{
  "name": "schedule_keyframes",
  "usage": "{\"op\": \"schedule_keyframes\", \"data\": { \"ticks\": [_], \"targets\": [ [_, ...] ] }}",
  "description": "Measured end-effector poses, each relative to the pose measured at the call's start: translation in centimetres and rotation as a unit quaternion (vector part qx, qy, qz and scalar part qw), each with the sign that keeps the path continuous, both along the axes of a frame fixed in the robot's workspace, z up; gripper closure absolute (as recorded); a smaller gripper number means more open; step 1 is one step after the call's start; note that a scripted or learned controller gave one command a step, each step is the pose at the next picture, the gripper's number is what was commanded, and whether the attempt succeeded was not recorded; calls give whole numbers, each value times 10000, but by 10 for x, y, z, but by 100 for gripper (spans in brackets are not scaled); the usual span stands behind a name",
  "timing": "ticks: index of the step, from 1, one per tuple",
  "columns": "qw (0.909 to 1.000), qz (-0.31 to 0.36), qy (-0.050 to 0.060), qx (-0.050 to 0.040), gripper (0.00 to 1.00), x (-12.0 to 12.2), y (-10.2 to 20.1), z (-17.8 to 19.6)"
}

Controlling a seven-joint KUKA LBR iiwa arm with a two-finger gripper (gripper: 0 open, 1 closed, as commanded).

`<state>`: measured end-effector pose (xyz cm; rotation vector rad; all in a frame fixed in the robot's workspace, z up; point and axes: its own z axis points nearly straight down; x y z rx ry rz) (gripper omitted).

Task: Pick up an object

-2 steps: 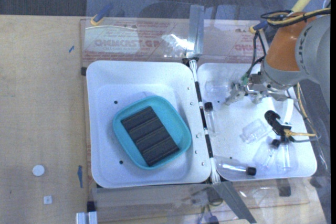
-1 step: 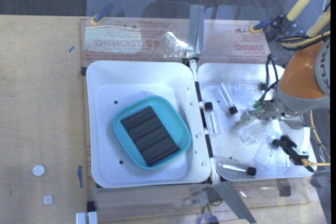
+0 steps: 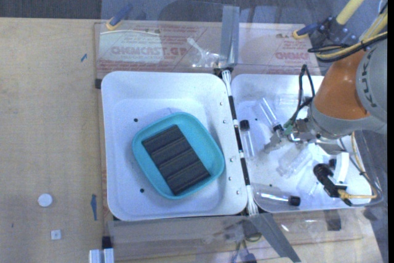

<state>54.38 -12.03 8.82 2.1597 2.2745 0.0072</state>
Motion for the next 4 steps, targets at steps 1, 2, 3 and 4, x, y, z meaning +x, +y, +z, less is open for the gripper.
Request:
{"op": "schedule_keyframes", "data": {
  "ticks": [1,2,3,4],
  "targets": [
    [10000,-90,8,-7,0,90,-7,-1],
    [10000,-77,-16,-17,100,92,-6,11],
    [9983,-583,24,-3,100,123,38,128],
    [9984,-566,13,-17,100,124,40,138]
  ]
}}
